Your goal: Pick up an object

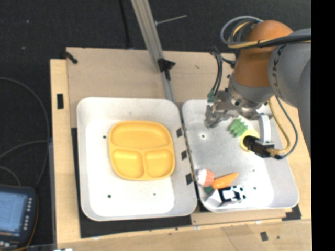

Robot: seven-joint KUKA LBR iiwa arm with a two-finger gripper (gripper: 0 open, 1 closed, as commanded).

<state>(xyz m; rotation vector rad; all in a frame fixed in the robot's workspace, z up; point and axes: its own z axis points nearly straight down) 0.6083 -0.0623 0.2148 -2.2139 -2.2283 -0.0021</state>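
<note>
Green object point(238, 127) lies near the far edge of the right bin point(272, 184), just beside a yellow object point(247, 140). You will find the gripper point(212, 120) low over that bin's far left corner, left of the green object; whether it grips anything cannot be told. An orange carrot point(225, 180) lies near the front edge. The left bin point(94, 192) holds a yellow divided tray point(141, 149).

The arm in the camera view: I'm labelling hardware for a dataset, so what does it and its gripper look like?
The arm is grey with a rounded orange band above the wrist. Grey and dark cables loop beside the orange part, and more run down its side. The gripper is a dull metallic grey assembly.
</note>
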